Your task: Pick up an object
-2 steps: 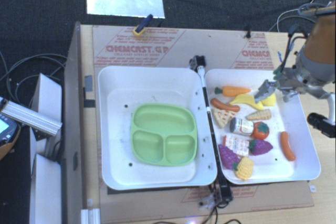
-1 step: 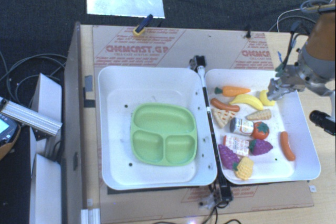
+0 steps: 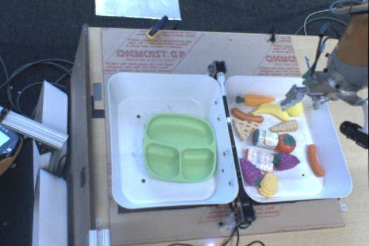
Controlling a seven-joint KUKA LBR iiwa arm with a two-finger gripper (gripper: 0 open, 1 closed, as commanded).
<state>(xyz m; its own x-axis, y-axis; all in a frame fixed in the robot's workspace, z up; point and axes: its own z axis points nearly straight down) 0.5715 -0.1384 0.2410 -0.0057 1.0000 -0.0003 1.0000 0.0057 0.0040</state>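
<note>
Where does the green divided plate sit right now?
The green divided plate lies in the left bin, across the centre divider from the toy foods in the right bin.

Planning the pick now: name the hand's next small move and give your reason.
Probably lower the hand a little onto the yellow piece directly below it. The hand hovers over the right bin's upper part with nothing visibly between its fingers, and that piece sits at the edge of the pile, apart from the carrot.

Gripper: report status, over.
Gripper above right bin, over the banana. Nothing seen between fingers. Carrot, cone crowd the banana. Green plate in left bin.
</note>
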